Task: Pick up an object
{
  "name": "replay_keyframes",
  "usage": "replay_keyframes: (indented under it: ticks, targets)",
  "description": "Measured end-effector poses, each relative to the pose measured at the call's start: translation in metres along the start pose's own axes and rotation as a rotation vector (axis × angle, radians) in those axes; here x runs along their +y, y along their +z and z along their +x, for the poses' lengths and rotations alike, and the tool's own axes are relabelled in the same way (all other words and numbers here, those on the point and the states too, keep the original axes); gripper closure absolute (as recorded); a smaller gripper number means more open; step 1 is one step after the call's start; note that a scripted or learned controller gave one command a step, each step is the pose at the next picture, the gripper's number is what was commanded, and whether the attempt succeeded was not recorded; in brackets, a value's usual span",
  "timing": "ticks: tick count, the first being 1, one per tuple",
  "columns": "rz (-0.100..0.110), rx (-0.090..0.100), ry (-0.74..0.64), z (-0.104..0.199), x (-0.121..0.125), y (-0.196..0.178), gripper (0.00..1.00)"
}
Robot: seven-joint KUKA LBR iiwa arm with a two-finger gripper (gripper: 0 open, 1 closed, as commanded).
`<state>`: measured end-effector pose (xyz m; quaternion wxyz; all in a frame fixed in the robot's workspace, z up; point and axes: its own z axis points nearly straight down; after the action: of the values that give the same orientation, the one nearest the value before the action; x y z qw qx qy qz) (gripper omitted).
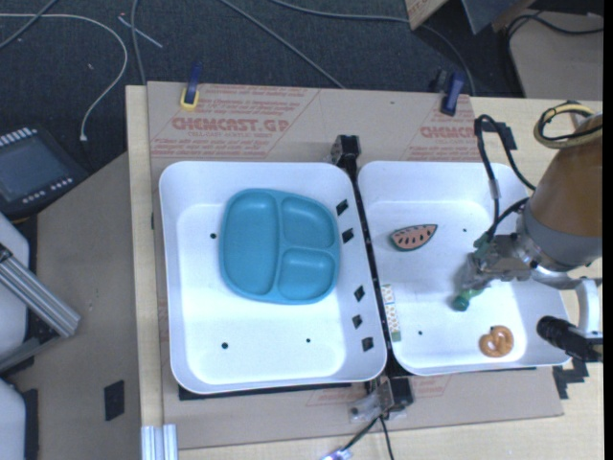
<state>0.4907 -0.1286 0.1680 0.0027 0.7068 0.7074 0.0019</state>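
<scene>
3 small toys sit in your right bin (421,195); the gripper (471,284), grip state unclear, hovers touching the light, stiff green one (462,302).

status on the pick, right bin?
Hand low in right white bin, over small green object. Watermelon-slice toy and brown pretzel toy lie apart, untouched. Nothing blocking.

Robot lab, loose cables (86,27), clamped bench (287,113)
</scene>
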Motion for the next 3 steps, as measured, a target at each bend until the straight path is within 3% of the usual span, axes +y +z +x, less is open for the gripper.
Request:
replay_keyframes:
  ticks: [2, 3]
  targets:
    - [0.000, 0.000, -0.001, 0.008, -0.003, -0.110, 1.00]
    - [0.003, 0.001, -0.001, 0.008, -0.002, -0.127, 1.00]
